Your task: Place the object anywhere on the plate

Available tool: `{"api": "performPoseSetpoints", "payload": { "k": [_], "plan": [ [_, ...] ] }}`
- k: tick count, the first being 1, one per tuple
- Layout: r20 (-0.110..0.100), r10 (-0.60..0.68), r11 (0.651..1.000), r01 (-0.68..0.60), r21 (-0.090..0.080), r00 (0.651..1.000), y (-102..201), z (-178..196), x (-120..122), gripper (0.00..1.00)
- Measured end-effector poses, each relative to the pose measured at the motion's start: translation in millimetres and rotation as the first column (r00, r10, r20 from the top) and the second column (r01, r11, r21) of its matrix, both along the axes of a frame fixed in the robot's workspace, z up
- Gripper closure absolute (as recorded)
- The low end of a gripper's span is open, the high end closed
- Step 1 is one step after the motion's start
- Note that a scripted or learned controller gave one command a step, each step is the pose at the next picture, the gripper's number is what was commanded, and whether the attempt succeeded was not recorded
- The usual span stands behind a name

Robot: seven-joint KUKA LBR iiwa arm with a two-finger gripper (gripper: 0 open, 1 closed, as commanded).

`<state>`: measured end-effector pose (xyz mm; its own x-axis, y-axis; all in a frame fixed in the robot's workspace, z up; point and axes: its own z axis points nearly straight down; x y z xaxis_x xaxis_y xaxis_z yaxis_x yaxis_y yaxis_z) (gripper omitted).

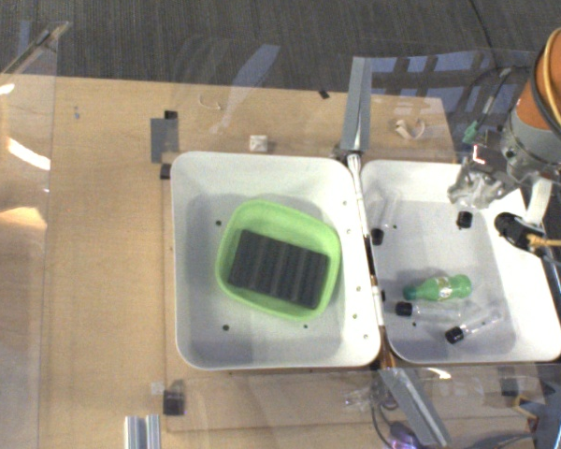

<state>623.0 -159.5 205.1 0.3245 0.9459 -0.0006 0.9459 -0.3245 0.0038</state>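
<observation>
A lime-green plate (pixel 232 241) with a dark ridged middle lies in the left bin (pixel 192 279). In the right bin (pixel 533 335), a small green bottle-shaped object (pixel 437 289) lies on its side near the front. My gripper (pixel 467 204) hangs over the back of the right bin, well behind the green object and to the right of the plate. Nothing is visibly held under it.
Two clear tubes with black caps (pixel 472 327) (pixel 421 311) lie by the green object. Another clear tube (pixel 381 221) rests along the right bin's left wall. A grey post (pixel 357 101) stands behind the seam between the bins. Cables (pixel 528 237) hang at the right.
</observation>
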Motion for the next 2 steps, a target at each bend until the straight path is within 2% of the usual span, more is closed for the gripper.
{"api": "performPoseSetpoints", "payload": {
  "k": [1,2],
  "plan": [
    [-0.001,0.175,0.985,-0.175,0.001,0.985,43,5,11,1.00],
    [0.001,0.335,0.942,-0.335,0.000,0.942,89,-19,-26,1.00]
  ]
}}
